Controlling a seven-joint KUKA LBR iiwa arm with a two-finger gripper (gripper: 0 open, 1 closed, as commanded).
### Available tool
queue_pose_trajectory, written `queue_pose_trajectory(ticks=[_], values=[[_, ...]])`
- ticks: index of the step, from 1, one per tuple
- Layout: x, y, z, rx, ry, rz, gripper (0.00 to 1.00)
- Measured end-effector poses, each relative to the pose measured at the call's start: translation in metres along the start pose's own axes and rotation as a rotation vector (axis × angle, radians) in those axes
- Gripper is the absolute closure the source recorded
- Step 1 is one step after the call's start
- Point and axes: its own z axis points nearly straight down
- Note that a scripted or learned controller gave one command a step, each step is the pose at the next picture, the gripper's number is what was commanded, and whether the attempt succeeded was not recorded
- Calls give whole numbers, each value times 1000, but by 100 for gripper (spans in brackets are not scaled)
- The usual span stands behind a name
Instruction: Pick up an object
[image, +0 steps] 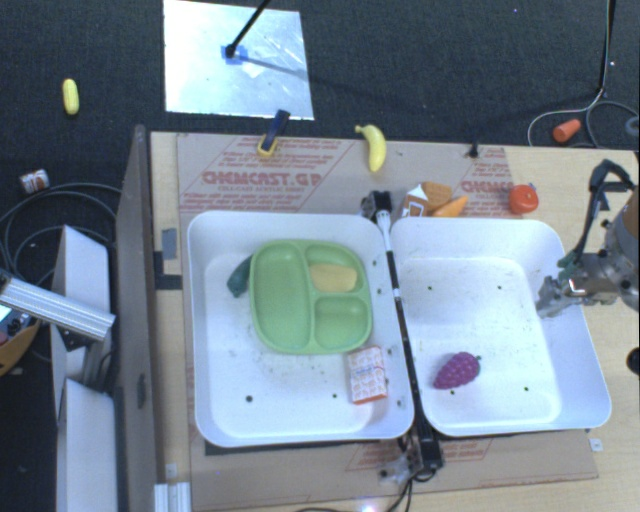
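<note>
A purple bunch of grapes (456, 370) lies in the right bin (500, 260), toward its front left. In the left bin (215, 300) sits a green divided plate (300, 300) with a yellow piece (333, 276) in its upper right compartment. A dark green item (239, 276) rests just left of the plate, and a small orange and white carton (367, 375) lies at its front right. My gripper (556, 297) hovers at the right bin's right rim, well to the right of the grapes, with nothing visibly held.
On the cardboard behind the bins lie a yellow banana (375, 148), a yellow and blue clamp (271, 136), orange items (437, 199) and a red-orange ball (523, 198). A black divider strip (395, 290) runs between the bins. Cables and a metal rail (55, 308) lie to the left.
</note>
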Motion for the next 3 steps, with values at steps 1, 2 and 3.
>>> queue_pose_trajectory(ticks=[1, 2, 3], values=[[15, -3, 76, 15, 4, 3, 100], [14, -2, 72, 8, 2, 5, 0], [49, -3, 200, 9, 4, 2, 0]])
